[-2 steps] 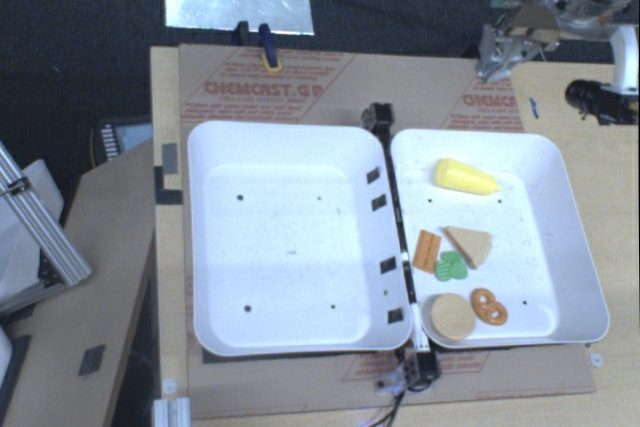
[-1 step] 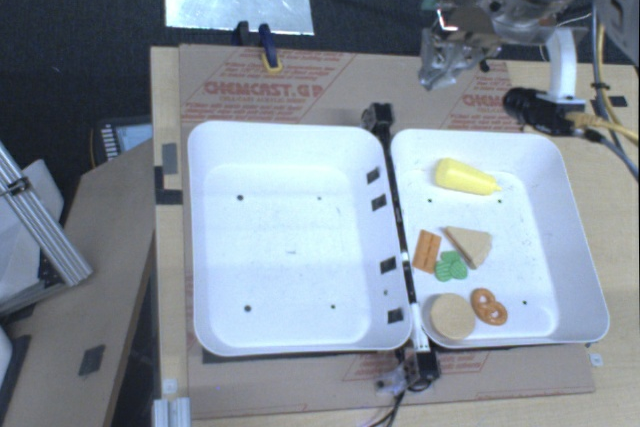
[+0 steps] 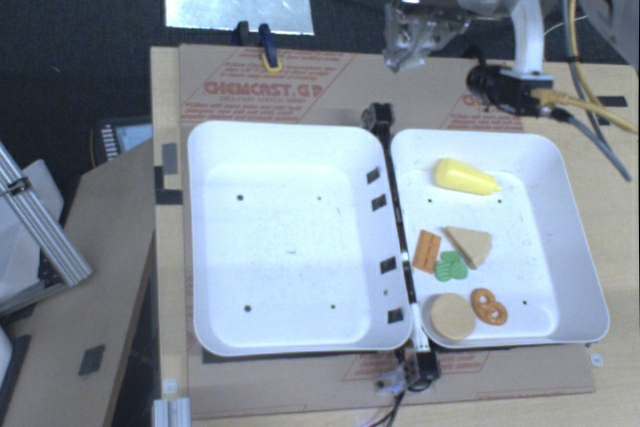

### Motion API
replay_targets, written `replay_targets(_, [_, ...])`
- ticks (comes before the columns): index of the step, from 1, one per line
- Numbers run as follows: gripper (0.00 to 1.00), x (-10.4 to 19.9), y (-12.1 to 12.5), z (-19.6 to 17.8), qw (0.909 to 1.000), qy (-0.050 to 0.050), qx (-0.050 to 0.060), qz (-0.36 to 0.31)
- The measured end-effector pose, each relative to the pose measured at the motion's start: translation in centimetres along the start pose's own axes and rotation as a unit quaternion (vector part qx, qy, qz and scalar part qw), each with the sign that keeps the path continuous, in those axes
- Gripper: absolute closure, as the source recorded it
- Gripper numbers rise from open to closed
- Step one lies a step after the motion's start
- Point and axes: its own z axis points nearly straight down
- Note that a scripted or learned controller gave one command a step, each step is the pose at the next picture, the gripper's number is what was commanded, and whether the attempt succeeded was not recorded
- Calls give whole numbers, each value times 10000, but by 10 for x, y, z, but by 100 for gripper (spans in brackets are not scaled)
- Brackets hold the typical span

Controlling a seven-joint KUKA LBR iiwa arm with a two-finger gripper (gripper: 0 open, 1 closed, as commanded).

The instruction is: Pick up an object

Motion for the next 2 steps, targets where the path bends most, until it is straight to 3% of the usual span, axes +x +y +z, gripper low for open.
replay_targets(1, [100, 65, -2, -33, 10000, 8, 0, -9])
replay_targets(2, [100, 108, 0, 121, 10000, -20, 75, 1])
